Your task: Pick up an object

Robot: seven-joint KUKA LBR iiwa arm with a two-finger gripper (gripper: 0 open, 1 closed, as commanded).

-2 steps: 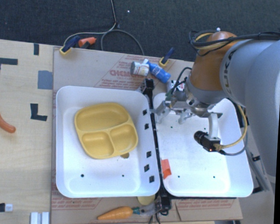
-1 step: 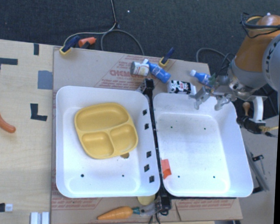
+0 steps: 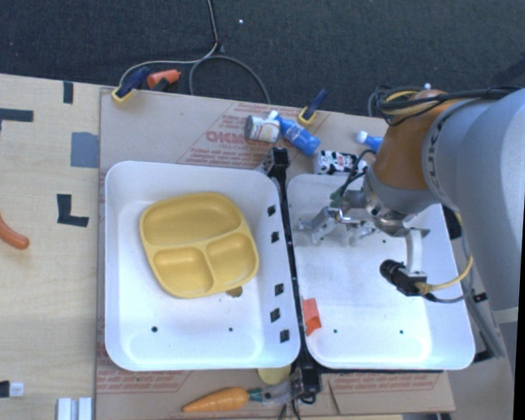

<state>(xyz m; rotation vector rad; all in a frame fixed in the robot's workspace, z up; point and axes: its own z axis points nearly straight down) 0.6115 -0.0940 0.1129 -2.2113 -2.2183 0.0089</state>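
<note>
Grey arm (image 3: 478, 165) reaches in from the right, wrist bent over the right bin (image 3: 370, 344); gripper (image 3: 332, 225) finger state unclear.

The big grey arm (image 3: 482, 165) comes in from the right side and bends down low. It has an orange band (image 3: 406, 156) just above the wrist — round and shiny. Thin wires loop over the top of the band. Below it sits the metal gripper (image 3: 325, 224), pointing to the left — its silver fingers (image 3: 310, 225) look spread a little, with nothing between them.
</note>
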